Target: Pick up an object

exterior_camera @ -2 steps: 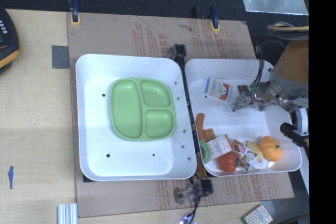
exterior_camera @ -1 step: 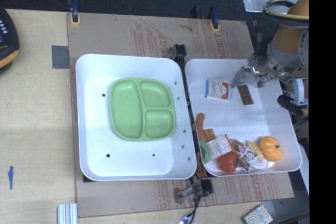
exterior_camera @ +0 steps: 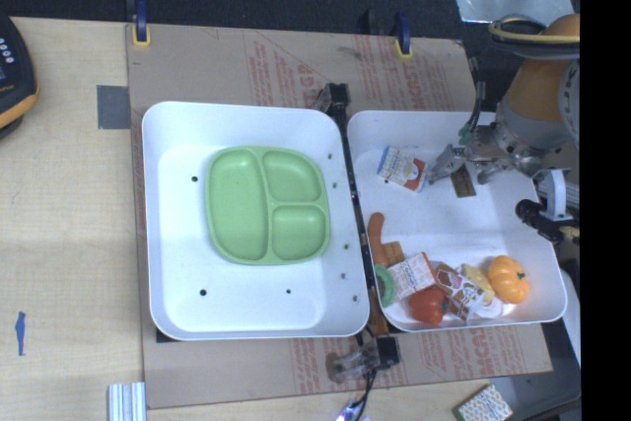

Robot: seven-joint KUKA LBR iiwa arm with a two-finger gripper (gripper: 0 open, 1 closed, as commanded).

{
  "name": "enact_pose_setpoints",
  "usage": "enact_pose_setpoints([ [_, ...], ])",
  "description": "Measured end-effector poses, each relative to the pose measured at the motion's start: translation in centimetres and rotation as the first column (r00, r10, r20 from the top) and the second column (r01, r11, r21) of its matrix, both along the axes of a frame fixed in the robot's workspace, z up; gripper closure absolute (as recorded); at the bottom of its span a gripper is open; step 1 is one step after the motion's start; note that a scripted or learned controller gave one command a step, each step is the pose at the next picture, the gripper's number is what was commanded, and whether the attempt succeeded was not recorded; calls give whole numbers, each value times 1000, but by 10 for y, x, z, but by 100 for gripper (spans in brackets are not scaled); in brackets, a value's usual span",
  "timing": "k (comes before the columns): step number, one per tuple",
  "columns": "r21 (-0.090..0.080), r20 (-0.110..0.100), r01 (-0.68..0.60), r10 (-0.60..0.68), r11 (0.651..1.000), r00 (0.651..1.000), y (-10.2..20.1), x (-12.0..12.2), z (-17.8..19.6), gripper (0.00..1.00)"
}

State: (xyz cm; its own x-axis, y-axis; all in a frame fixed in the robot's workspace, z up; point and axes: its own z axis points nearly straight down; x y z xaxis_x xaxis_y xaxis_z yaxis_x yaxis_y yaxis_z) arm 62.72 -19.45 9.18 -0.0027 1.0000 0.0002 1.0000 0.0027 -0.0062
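Gripper: the gripper [exterior_camera: 455, 168] hangs over the upper part of the right bin [exterior_camera: 493, 222], its two fingers spread apart with nothing between them.
Small packet: a white packet [exterior_camera: 400, 167] with blue and red print lies flat on the bin floor just left of the fingertips, not touching them.
Pile below: an orange fruit [exterior_camera: 508, 278], a red tomato [exterior_camera: 426, 307], a snack wrapper [exterior_camera: 412, 273] and other small items sit crowded along the bin's near edge, well below the gripper.
Left bin: a green divided plate [exterior_camera: 266, 204] lies far left of the gripper.
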Motion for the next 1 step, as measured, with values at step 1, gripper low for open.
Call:
enact_pose_setpoints([
  [1, -2, 7, -4, 4, 1000, 1000, -18, 31, 1, 0],
])
